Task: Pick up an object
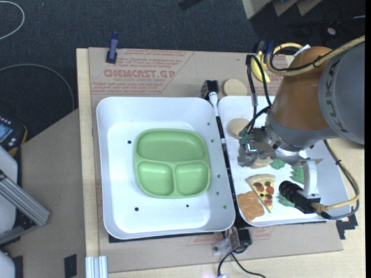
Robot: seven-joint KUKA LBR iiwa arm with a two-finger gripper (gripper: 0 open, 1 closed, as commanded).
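the arm's two-finger gripper [253, 150] hangs low over the right-hand shallow white bin [324, 212], its wrist blocking the tips, so i cannot tell how far it is open or whether it has anything. its place suggests it is working the cluster of toy food here, any piece of which would serve as the task's object. just beside it lies a flat triangular toy pizza slice [264, 188], next to that an orange-brown toy bread piece [250, 205], and a round beige toy piece [237, 125] near the bin's wall. the left-hand bin holds a pale green divided plastic tray [172, 161], well apart.
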